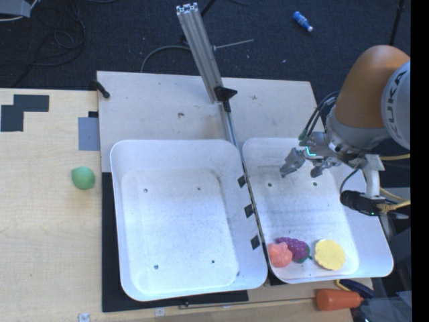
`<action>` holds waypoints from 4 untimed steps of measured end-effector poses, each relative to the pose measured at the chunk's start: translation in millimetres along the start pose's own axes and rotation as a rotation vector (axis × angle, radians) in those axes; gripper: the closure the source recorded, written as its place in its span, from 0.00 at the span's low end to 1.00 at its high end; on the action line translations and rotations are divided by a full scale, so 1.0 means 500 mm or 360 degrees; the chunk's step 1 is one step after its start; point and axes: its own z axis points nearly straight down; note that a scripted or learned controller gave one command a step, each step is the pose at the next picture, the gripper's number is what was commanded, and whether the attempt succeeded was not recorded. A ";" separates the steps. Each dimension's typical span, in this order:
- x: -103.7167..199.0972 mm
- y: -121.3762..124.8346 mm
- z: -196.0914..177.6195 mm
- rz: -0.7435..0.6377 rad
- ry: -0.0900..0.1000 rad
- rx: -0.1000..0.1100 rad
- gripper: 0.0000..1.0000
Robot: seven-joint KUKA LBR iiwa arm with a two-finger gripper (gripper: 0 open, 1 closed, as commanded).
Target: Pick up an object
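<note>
**Arm over the right bin, toys at its near edge**

Seen from above, the gripper (305,166) hangs over the far end of the right bin (301,206), fingers spread, nothing between them. Well apart from it, a pink toy (279,254), purple toy (295,248) and yellow disc (330,254) cluster. A green ball (83,178) lies on the bench, left of the left bin (134,159).
</note>
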 end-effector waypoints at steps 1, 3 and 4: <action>0.000 0.000 0.000 0.0000 0.0000 0.0000 0.00; -0.026 -0.022 0.223 0.0000 0.0001 0.0008 0.00; -0.027 -0.021 0.226 0.0002 -0.0001 -0.0002 0.00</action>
